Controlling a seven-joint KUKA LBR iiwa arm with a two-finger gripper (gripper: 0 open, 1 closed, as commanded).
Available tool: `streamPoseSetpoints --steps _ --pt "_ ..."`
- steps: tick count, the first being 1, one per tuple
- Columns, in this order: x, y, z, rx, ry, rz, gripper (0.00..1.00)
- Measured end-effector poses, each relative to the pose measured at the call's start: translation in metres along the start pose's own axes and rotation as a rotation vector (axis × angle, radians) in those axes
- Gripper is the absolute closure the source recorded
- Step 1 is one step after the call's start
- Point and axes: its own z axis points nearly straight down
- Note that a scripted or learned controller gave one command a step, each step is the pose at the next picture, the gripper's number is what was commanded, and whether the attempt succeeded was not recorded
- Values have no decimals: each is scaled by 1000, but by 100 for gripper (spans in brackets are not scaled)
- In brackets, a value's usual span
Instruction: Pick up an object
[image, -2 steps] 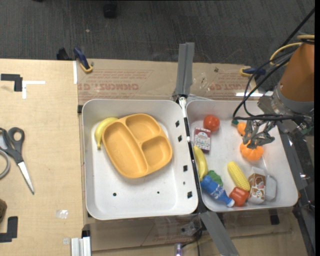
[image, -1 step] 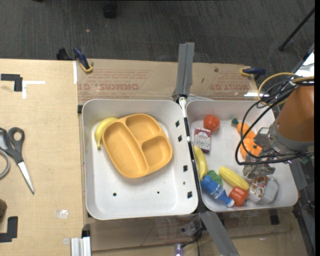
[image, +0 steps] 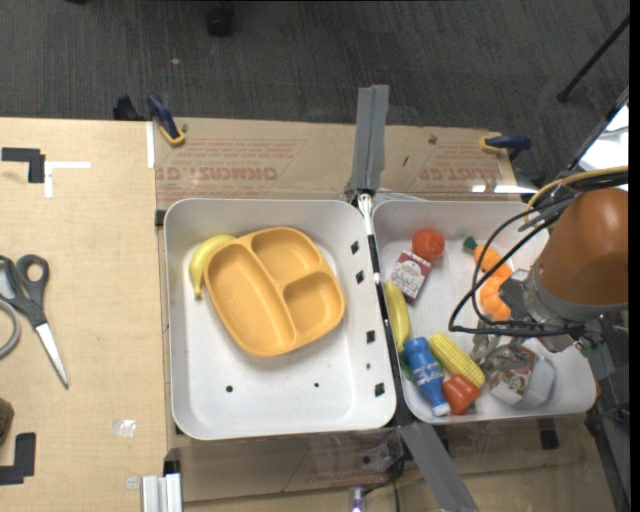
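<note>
Corn cob (image: 456, 359), yellow and short, lies in the right-hand bin (image: 440, 216) just to the camera's left of the claw (image: 497, 352), its long axis slanting from upper left to lower right, so it offers its side rather than an end to any approach from the arm. It looks the likeliest candidate for the pick, though the task names no particular object.

The claw hangs low over the bin's near right corner beneath the arm's orange band (image: 592, 247), among dark cables. Whether it is spread or closed, and whether it has hold of anything, cannot be told from this angle; a crumpled clear wrapper (image: 518, 377) sits right at it.

Touching the cob's lower end is a red toy (image: 461, 393), and just beyond, farther left of the claw, a blue bottle (image: 424, 372) lies roughly parallel to the bin's dividing wall. A yellow banana (image: 398, 313) lies above that. Up and left of the claw are a small red-and-white packet (image: 410, 273) and a red tomato (image: 428, 243); an orange piece (image: 492, 283) is straight above it.

Well away to the left, in the other bin (image: 260, 410), a yellow divided plate (image: 272, 290) lies against a second banana (image: 205, 257). Scissors (image: 38, 312) lie on the bench (image: 80, 230) beyond.
</note>
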Motion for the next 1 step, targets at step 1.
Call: streamPoseSetpoints --steps 1 --pt "0 0 0 0 -1 0 0"
